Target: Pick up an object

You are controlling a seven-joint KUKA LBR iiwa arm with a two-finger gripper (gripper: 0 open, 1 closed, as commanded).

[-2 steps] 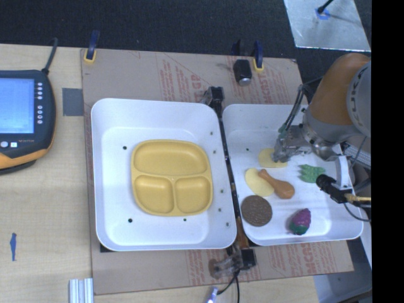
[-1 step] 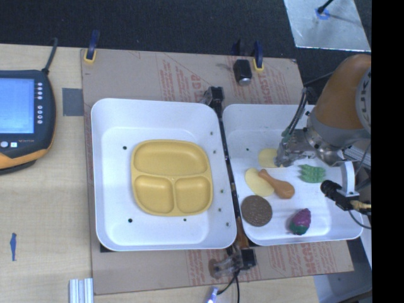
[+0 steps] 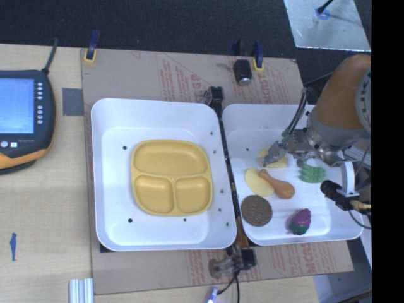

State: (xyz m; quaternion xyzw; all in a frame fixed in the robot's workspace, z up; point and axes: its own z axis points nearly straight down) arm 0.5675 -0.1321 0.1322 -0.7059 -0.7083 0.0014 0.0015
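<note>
My gripper [image 3: 274,156] hangs low in the right bin [image 3: 252,122], reaching in from the right. Its tip is over a small yellow object [image 3: 276,163] that it partly hides. Just in front lie a pale yellow piece [image 3: 255,181] and an orange-brown drumstick [image 3: 279,185] resting across it. A green toy [image 3: 312,173] sits right of the gripper, under the wrist. A brown round disc [image 3: 256,210] and a purple and green toy [image 3: 300,221] lie near the bin's front wall.
The left bin [image 3: 104,169] holds a yellow three-part plate [image 3: 171,176]. A tablet controller [image 3: 24,117] lies at the far left of the bench. Clamps [image 3: 243,70] and a black bracket [image 3: 214,96] sit at the bins' back edge.
</note>
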